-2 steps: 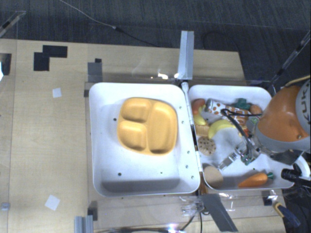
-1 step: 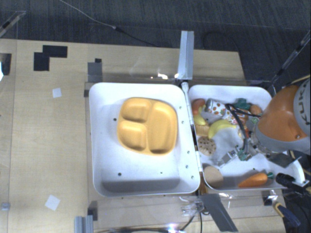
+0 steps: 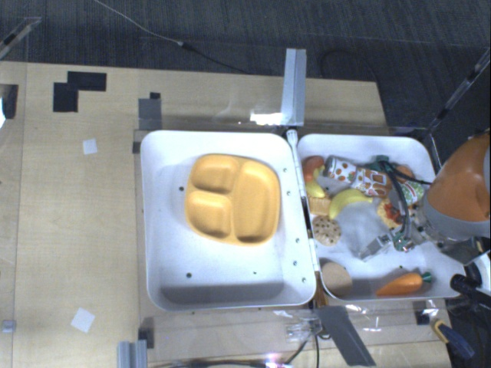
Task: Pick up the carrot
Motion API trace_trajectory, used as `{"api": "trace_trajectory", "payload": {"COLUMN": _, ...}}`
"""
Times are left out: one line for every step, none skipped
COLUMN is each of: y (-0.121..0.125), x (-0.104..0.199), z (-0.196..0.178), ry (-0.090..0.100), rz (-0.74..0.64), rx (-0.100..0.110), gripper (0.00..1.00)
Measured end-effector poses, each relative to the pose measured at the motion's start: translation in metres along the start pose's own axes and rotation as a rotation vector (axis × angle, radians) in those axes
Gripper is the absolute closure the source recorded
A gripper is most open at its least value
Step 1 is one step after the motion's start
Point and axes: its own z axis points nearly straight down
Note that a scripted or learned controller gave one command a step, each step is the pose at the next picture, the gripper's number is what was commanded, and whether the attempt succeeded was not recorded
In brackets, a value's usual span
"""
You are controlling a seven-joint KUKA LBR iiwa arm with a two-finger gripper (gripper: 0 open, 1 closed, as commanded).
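Left bin (image 3: 165,228) carries a yellow divided plate (image 3: 232,198). Right bin (image 3: 430,156) is crowded: the carrot (image 3: 400,284) lies along its near wall, beside a cookie (image 3: 326,230), banana (image 3: 347,202) and a printed carton (image 3: 354,174). The gripper (image 3: 397,238) hangs over that clutter, grip unreadable. Wooden bench (image 3: 69,228), dark carpet (image 3: 192,10) beyond.

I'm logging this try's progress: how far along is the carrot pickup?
Done: the arm has reached into the right bin, with the gripper among the toy food. In hand: nothing visibly held. Left: the carrot lies on the bin floor near the front wall, apart from the gripper, not yet grasped or lifted.
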Motion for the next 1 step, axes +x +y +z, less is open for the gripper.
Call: {"api": "trace_trajectory", "payload": {"y": 0.0122, "x": 0.0346, "z": -0.0198, "ry": 0.002, "rz": 0.629, "rx": 0.009, "gripper": 0.0}}
